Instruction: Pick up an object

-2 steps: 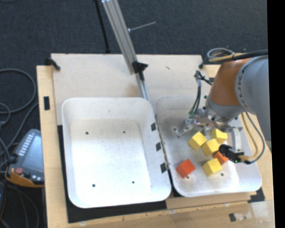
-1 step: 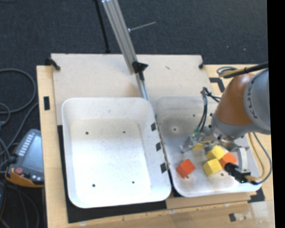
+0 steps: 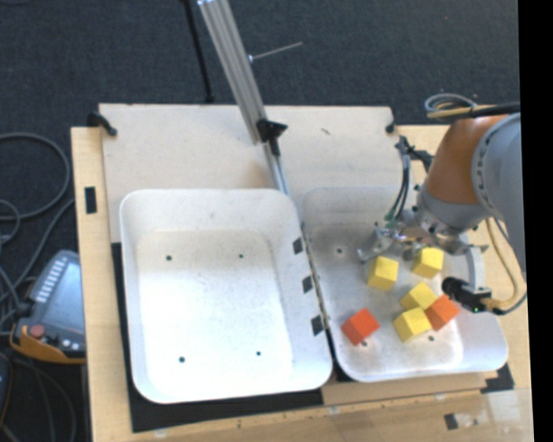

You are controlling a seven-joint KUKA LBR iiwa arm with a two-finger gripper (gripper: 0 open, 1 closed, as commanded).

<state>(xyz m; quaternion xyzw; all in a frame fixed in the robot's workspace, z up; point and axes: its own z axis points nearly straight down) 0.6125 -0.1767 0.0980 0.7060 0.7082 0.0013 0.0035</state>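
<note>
Camera view, from above at a slant. Grey arm with orange band (image 3: 456, 168) reaching in from the right, over the right shallow white plastic bin (image 3: 354, 374). Two-finger gripper (image 3: 392, 241) low over the rear half of that bin, near two of the yellow blocks; whether touching either, cannot tell. Nothing seen clamped in it. Open or closed: cannot tell, metal parts and cables muddled together there.

Six small cubes on the floor of the right bin. Yellow cube (image 3: 383, 272) just in front of the gripper. Second yellow cube (image 3: 429, 261) to its right, under the wrist. Third yellow cube (image 3: 419, 297) further forward, touching or nearly touching a fourth yellow cube (image 3: 411, 324). Orange cube (image 3: 442, 312) pressed against that pair on the right. Another orange cube (image 3: 360, 326) apart from the rest, near the bin's left wall.

Left shallow white plastic bin (image 3: 131, 212) beside it, walls nearly touching along the middle. Both on the pale wooden bench (image 3: 210, 145). Slanted aluminium post (image 3: 235, 63) rising from behind the bins. Grey handheld pendant (image 3: 54, 296) on the floor, left of the bench, among dark cables (image 3: 12, 179).
</note>
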